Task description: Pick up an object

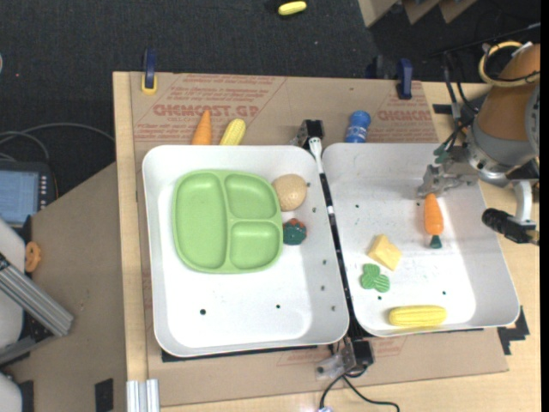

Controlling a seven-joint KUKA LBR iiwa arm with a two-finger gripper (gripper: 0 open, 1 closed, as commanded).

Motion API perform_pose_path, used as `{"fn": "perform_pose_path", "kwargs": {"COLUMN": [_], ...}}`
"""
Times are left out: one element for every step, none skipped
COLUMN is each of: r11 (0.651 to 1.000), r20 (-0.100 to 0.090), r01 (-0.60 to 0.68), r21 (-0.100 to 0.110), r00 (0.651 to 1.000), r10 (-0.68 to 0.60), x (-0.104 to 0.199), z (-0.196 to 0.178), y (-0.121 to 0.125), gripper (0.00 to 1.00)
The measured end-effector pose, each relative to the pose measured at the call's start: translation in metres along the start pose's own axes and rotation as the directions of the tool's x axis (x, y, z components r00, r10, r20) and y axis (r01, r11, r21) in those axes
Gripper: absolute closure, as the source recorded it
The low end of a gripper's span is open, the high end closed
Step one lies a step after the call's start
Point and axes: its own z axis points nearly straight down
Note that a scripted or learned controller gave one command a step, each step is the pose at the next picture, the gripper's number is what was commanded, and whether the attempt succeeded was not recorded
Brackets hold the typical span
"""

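Right now my gripper (pixel 434 181) hangs just above the carrot (pixel 433 215) in the right bin (pixel 489 290), poised with nothing clamped. Coming down off-centre, I could nudge the rounded carrot so it rolls toward the cheese wedge (pixel 385 252).

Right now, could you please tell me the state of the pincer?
Pincer: cannot be told; it sits just above the toy carrot's top in the right bin.

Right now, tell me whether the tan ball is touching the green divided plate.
Touching. The camera view shows the tan ball pressed against the right rim of the green divided plate, no white bin floor between them.
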Motion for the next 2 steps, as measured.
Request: {"fn": "perform_pose_path", "kwargs": {"r11": [1.0, 1.0], "r20": [-0.004, -0.003], "r01": [0.004, 0.007], "r21": [0.006, -0.002], "r00": [1.0, 1.0], "r10": [-0.004, -0.007], "x": [0.08, 0.161], "z": [-0.019, -0.093], "y": [-0.027, -0.057], "gripper": [1.0, 1.0]}}
